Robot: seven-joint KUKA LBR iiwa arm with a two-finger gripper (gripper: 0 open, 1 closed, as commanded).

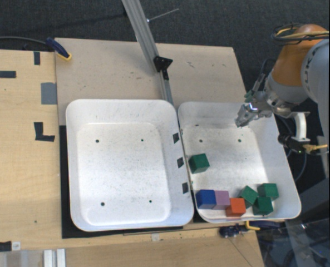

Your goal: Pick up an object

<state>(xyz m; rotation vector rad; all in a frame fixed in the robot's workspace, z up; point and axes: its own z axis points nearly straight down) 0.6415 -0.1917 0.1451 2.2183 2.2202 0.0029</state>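
Blocks: seven small ones lie in the right bin (265, 143); a green block (198, 162) sits alone near its left wall, well apart from the rest.
Cluster: blue block (206, 198), purple block (222, 198), orange block (236, 206) and three more green ones crowd the near edge, touching, so little room for fingers.
Pincer (244, 117): hovers over the far right corner, nothing in it; its spread cannot be told.
Left bin (123, 107): on the desk beside it.
Likely pick: the lone green block, judged easiest.

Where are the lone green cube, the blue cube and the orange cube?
Lone green cube (198, 162), camera view, its top face.
Blue cube (206, 198), camera view, its top face.
Orange cube (236, 206), camera view, its top face.
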